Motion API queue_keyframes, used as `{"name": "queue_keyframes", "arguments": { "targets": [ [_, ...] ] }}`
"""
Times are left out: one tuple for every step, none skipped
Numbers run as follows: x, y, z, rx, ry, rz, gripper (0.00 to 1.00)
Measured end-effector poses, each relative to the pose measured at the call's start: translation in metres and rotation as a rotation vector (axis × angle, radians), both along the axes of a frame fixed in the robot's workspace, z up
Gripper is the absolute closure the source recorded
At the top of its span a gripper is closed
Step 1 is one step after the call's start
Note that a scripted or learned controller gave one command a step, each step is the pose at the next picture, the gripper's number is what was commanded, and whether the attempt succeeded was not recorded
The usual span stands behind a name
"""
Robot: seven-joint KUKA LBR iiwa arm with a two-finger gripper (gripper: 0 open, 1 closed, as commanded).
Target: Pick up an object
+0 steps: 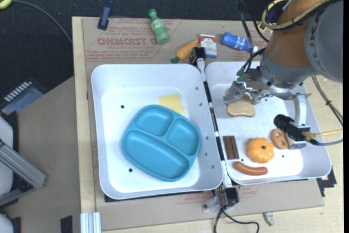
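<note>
My gripper point(244, 95) hangs low over the back left part of the right bin point(313, 163), open, with nothing between its fingers. Just in front of it a tan toy bread slice point(241, 110) lies flat on the bin floor, close to the fingertips. Further forward are an orange pumpkin point(260, 150), a sausage point(251, 168), a brown chocolate bar point(230, 147) and a pretzel point(280, 138). The grey arm with its orange band point(292, 35) comes in from the right.
The left bin point(103, 90) holds a blue divided plate point(161, 141) and a yellow cheese slice point(173, 102). Behind the bins lie a green bottle point(158, 27), a blue marker point(104, 15), a carrot point(186, 50), a small carton point(207, 45) and a blue can point(235, 41).
</note>
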State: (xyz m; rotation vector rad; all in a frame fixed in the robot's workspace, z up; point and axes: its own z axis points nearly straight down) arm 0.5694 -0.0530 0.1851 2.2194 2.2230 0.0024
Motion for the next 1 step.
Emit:
{"name": "queue_keyframes", "arguments": {
  "targets": [
    [-0.0336, 0.0581, 0.0305, 0.001, 0.004, 0.0, 1.0]
  ]
}}
